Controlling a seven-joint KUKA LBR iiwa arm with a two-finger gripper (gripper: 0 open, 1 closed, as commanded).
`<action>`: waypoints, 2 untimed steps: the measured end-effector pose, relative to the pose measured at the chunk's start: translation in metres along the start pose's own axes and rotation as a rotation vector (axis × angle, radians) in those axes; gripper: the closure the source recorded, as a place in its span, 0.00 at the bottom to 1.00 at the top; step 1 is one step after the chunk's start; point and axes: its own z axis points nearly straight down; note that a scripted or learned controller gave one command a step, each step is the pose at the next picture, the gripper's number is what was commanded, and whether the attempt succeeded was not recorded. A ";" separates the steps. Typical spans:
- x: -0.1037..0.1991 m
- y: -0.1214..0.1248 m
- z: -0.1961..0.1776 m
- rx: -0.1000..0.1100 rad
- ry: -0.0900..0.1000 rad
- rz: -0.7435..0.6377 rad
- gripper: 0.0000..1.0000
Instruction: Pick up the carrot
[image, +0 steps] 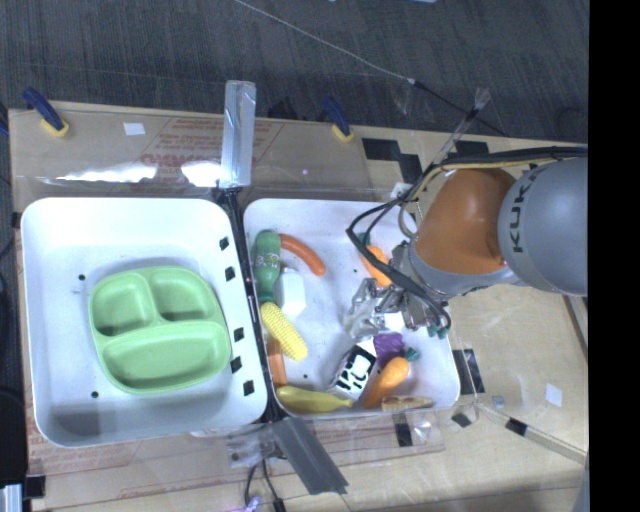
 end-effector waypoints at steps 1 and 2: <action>-0.001 0.000 0.000 0.000 -0.001 -0.001 0.00; -0.002 0.002 -0.011 0.001 -0.004 -0.008 1.00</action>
